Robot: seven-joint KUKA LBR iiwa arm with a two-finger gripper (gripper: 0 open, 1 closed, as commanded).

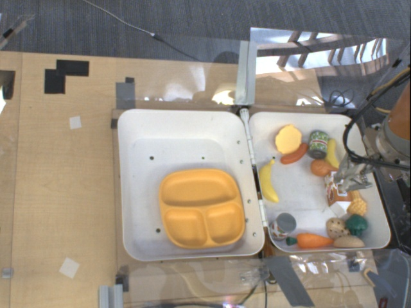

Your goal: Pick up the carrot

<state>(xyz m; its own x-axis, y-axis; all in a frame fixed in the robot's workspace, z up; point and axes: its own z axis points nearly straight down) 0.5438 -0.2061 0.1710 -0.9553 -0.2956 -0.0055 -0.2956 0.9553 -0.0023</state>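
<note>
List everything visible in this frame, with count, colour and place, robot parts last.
bins: two, white, side by side on the bench
tray: one, yellow, three compartments, left bin
carrot: one, orange, right bin, near edge
banana: one, yellow, right bin, left side
can: one, green, right bin, far side
small cup: one, grey, beside the carrot
other toy foods: several, mixed colours, right bin, right side
arm: one, grey with orange, right edge
tool: one, metallic, over the right bin's right side
</note>
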